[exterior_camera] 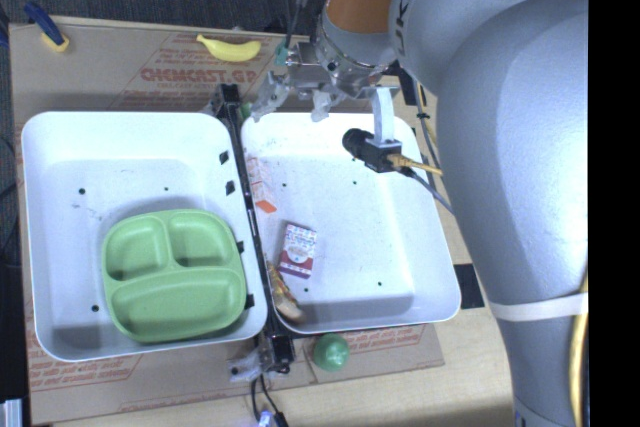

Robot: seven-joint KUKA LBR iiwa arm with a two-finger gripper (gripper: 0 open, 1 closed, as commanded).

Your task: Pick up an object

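You are at the approach step: the jaws [300,95] hang over the right bin's [420,245] far left corner; I cannot tell how wide they stand. The small red carton [298,250] lies near the front, so next comes a reach toward it.

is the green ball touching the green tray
Apart. The camera view shows the green ball outside the bins, the green tray inside the left bin.
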